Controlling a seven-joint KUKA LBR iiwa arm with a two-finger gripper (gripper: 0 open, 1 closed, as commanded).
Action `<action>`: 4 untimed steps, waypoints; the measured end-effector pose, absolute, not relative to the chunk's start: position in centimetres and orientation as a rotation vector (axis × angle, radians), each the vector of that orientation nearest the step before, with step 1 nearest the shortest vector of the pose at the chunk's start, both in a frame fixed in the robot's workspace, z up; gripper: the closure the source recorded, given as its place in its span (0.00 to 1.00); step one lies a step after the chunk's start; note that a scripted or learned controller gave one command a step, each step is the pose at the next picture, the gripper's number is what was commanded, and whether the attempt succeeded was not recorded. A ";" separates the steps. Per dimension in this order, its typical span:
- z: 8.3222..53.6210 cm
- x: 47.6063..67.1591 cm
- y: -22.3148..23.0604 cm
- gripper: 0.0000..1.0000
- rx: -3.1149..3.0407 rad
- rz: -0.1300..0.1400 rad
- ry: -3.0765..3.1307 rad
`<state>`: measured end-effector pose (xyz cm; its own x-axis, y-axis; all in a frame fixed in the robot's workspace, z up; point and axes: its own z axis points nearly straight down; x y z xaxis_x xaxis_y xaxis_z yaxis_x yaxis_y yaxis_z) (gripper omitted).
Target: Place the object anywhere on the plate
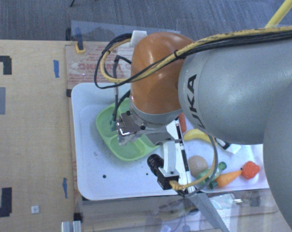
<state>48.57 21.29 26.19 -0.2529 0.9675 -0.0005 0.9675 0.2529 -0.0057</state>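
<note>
Gripper [128, 132] sits directly over the green plate [106, 125], metal tip down near the plate's middle divider. Open or closed: can't tell, the wrist blocks the view, and I can't see anything held.

Above it is the orange band [155, 71], then the grey arm [228, 81], covering the plate's right side and upper edge. Yellow & black cables [106, 62] loop off the band, up-left of the plate. A black cylinder [156, 163] on a white bracket hangs from the wrist, just off the plate's lower-right rim.

The plate lies in a white bin [88, 173], w/ bare bin floor to its left and below.

Loose items, all right of the plate and none on it:
- orange-red piece [182, 123], nearest, partly under the arm
- banana [196, 136], a bit further right
- beige round thing [198, 164], lower right
- small green piece [219, 167], beside it
- carrot [229, 178], then a red item [251, 170], farthest out

Which one is the task object: can't tell. Wood board [30, 129] lies well left of the plate, outside the bin.
</note>
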 end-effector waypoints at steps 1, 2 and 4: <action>38.9 48.0 20.6 1.00 -1.690 0.003 -2.649; 21.9 49.4 19.5 1.00 -2.006 0.007 -2.414; 35.4 52.2 19.2 1.00 -2.321 0.005 -2.118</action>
